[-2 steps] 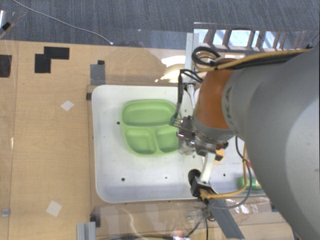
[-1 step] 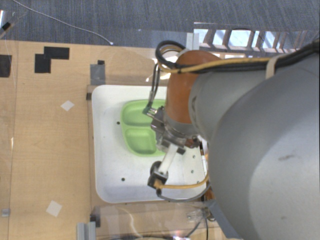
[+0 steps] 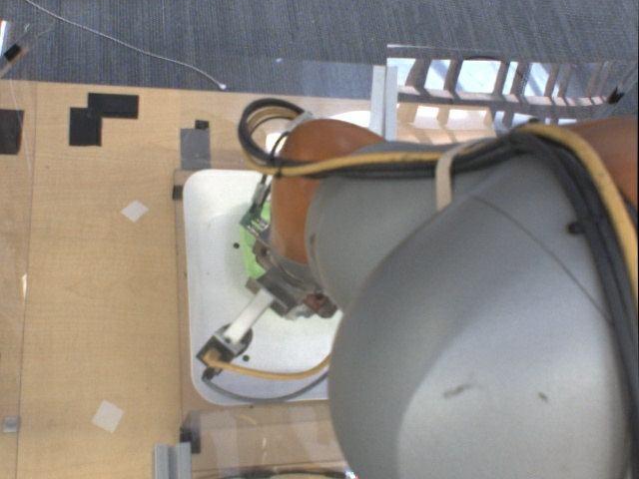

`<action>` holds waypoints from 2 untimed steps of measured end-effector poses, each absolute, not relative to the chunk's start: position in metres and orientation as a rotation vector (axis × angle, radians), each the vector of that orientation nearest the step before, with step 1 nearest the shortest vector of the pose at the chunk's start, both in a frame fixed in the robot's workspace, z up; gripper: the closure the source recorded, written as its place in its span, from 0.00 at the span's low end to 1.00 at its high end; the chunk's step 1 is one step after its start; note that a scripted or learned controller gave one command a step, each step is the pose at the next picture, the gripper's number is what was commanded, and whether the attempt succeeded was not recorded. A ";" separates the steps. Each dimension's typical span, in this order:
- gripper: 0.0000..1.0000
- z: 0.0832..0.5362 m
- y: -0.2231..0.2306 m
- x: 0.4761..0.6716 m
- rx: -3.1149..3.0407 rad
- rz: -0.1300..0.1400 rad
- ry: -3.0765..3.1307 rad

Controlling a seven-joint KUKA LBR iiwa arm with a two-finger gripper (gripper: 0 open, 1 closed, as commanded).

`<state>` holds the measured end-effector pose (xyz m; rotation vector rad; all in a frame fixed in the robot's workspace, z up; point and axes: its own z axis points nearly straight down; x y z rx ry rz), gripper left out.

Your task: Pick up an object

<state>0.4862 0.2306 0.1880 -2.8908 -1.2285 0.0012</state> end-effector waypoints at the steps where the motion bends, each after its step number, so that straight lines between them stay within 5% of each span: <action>1: 1.00 0.186 0.235 0.487 -3.093 -0.001 -0.538; 2: 1.00 0.197 0.235 0.488 -3.091 -0.004 -0.539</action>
